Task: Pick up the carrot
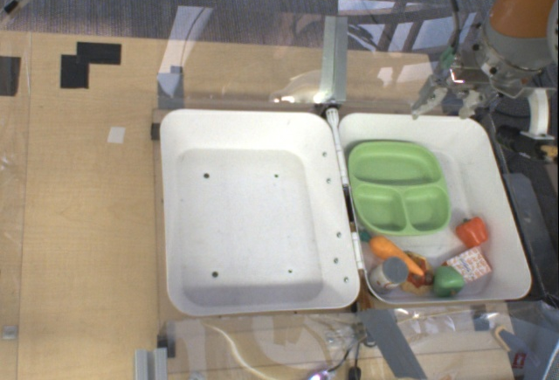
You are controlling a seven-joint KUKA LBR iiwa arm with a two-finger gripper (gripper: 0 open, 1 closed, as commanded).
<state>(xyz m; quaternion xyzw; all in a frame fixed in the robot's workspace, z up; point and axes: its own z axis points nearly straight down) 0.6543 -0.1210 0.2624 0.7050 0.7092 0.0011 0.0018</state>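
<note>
Below the pincer (445, 103), whose two metal fingers hang spread apart with nothing between them over the far rim, lies the shallow white plastic right bin (502, 195). Nearer than the pincer, inside that bin, sits a green three-compartment plastic tray (397, 186). Farther toward the near edge and slightly left of the pincer, the small orange carrot (384, 246) rests just beside the tray, touching a grey can (390, 271).

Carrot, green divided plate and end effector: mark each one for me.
carrot (383, 245), camera view, middle of its orange body.
green divided plate (389, 148), camera view, its far rim.
end effector (447, 106), camera view, midway between its fingertips.
</note>
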